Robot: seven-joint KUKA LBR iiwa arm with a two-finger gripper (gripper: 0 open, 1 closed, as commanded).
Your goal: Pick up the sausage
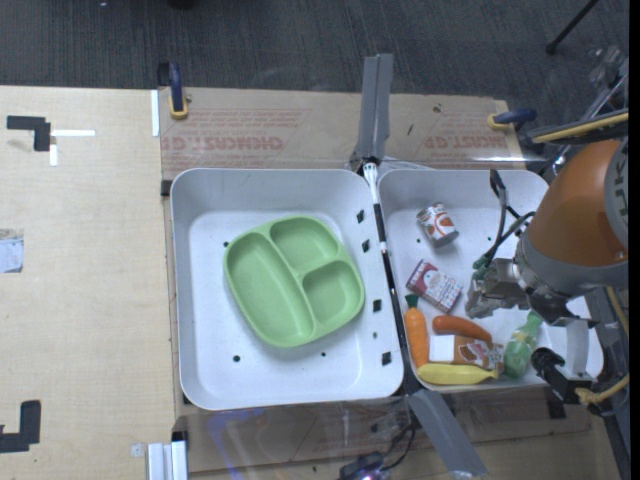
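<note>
**A:** What is in front of you?

**B:** I am looking down on two white bins side by side. The left bin [190, 268] holds a green plate [292, 280] with three compartments. The right bin [400, 193] holds the small items. The arm [585, 218] reaches in from the right, and its gripper [490, 296] hangs low over the middle of that bin.

**A:** Where is the sausage?

**B:** The sausage [462, 326] lies in the lower part of the right bin, just below and left of the gripper. It is a short reddish-orange piece, lying nearly level. A carrot [417, 336] stands on end at its left, a banana [455, 373] lies along the bin's front wall below it, and a green bottle [520, 346] sits to its right. A red box [434, 286] and a small can [437, 224] lie further up.

**A:** Is the gripper holding anything?

**B:** I see nothing held. The fingers are too dark and small for me to tell how far apart they are.

**A:** How would it handle?

**B:** I judge it a light toy, smooth, rounded and likely to roll. I would close across its middle, fingers either side of its narrow width, staying off the neighbours.
</note>
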